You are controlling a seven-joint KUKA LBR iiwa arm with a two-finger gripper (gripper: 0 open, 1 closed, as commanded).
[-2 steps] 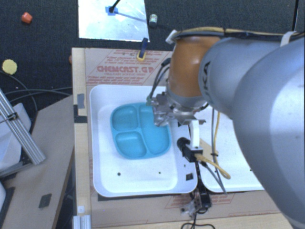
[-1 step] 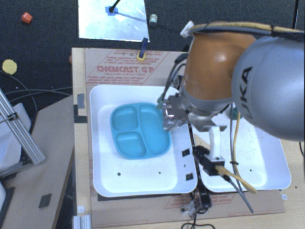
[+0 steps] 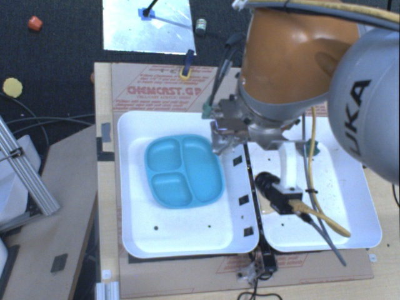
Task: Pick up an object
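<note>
A blue divided plate with three compartments lies flat in the left bin. My gripper hangs over the plate's upper right corner, close to the ridge between the two bins. The arm's big orange and grey wrist covers it from above, and I cannot make out how its tips stand. Nothing is seen held. In the right bin a small teal piece peeks out beside the yellow cable, mostly hidden by the arm.
Both bins rest on a printed cardboard sheet. A shiny metal plate lies behind them. A red ball and a yellow ball sit on the dark floor at left, near an aluminium rail.
</note>
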